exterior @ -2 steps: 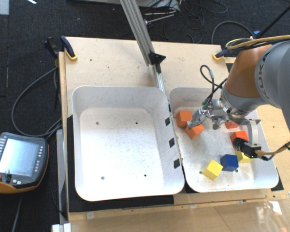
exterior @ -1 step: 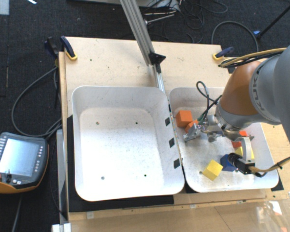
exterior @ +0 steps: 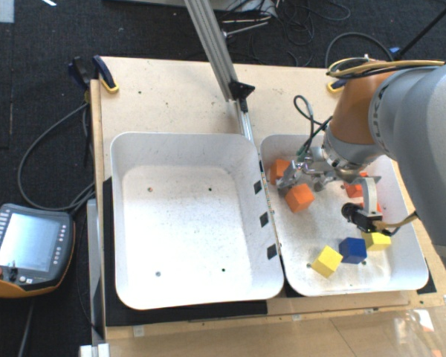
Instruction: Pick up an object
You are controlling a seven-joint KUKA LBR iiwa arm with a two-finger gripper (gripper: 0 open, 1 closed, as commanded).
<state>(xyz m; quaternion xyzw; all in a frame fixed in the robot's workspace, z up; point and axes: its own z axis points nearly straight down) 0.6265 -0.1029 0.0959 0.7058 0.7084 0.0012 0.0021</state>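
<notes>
The gripper (exterior: 293, 178) hangs over the far left part of the right bin (exterior: 412, 274). An orange cube (exterior: 300, 197) sits just below and slightly near of the fingertips, seemingly touching them. Whether the fingers are apart or clamped cannot be told here.

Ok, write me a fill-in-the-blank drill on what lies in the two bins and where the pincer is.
1. The pincer is over the ____ bin as the camera sees it.
2. Next to the yellow cube near that bin's front edge lies a ____ cube.
3. The cube just below the pincer is ____ in colour.
4. The arm's band above the wrist is ____.

Missing words: right; blue; orange; orange
</notes>
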